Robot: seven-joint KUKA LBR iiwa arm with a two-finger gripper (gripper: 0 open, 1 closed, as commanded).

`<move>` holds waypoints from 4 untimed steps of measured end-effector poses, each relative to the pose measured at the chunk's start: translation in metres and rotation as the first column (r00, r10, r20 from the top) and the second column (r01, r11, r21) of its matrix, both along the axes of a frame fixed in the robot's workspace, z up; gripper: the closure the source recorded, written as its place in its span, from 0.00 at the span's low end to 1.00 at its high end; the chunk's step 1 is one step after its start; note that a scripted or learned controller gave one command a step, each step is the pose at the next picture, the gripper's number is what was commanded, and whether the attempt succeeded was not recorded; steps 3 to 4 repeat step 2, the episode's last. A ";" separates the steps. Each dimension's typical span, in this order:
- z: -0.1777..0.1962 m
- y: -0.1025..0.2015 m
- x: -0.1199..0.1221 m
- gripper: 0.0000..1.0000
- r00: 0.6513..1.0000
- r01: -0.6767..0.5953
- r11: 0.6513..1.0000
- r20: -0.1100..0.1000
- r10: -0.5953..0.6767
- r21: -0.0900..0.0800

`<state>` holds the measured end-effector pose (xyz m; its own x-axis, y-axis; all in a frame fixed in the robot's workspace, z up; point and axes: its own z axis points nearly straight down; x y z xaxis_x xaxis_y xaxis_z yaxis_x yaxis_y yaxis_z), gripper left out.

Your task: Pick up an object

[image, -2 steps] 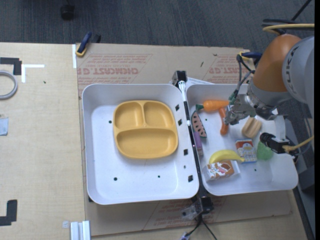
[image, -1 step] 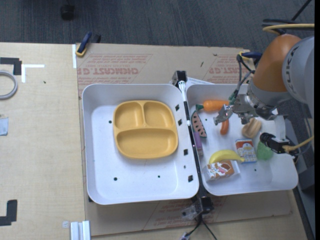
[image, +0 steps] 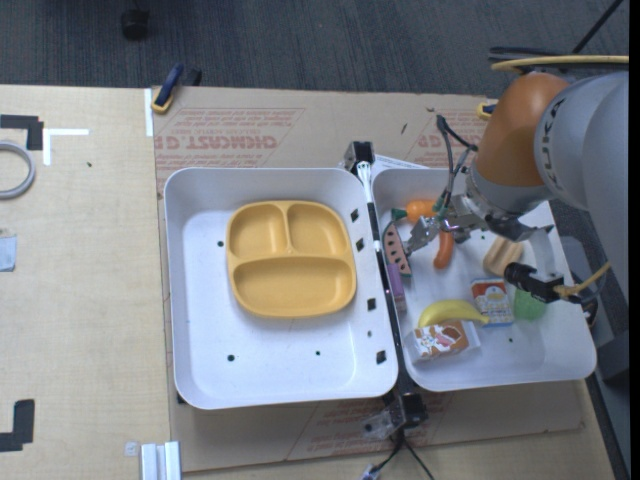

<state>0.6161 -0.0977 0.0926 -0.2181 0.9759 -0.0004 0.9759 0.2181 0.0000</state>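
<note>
The gripper point(image: 440, 230) hangs low in the right bin point(image: 560, 363), its jaws a little apart over the top end of a sausage point(image: 442, 252), though whether they touch it I cannot tell (nothing shows clamped between them). Near that sausage lie a carrot point(image: 420, 210) above, a banana point(image: 450, 313) below, and a bread roll point(image: 502, 255) on its right. The yellow plate point(image: 291, 258) sits in the left bin point(image: 195, 298).

I see the bench point(image: 80, 298) topped with a cardboard sheet point(image: 230, 133). Two white bins sit on it side by side, touching: the left bin point(image: 190, 368) and the right bin point(image: 560, 363). A blue-and-yellow clamp point(image: 167, 86) grips the bench's far edge.
</note>
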 end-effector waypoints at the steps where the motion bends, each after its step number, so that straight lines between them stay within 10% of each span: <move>1: 0.010 -0.001 0.000 1.00 1.000 0.002 1.000 0.001 -0.002 -0.001; 2: 0.100 0.051 0.004 1.00 0.991 0.136 0.991 0.001 -0.136 -0.001; 4: 0.100 0.051 0.004 1.00 0.991 0.136 0.991 0.001 -0.136 -0.001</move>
